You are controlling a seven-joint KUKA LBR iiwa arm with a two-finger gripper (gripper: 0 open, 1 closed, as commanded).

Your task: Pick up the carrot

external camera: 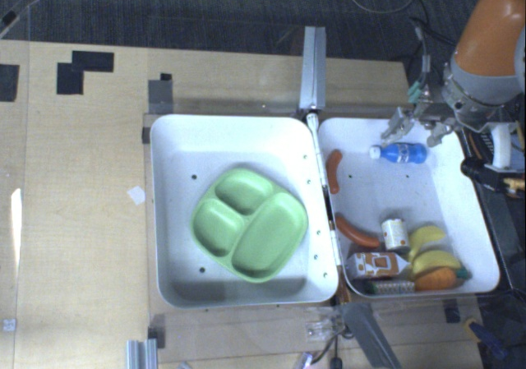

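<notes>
- Against the right bin's (485,219) near wall: box (380,264), orange (436,279), bananas (431,248).
- Just beyond: carrot (357,232), flat and slanted, beside a can (395,234); best pinched across its middle.
- In the left bin (177,162): green plate (250,223).
- Farthest: claw (419,122) spread apart above a blue bottle (401,153), well apart from the carrot.

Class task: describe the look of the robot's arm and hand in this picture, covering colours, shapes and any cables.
The arm is rounded and bulky, with a large orange band over a grey wrist section. Its hand is a small metal assembly, silver-grey, with thin fingers. Thin cables run along the wrist beside it.
</notes>
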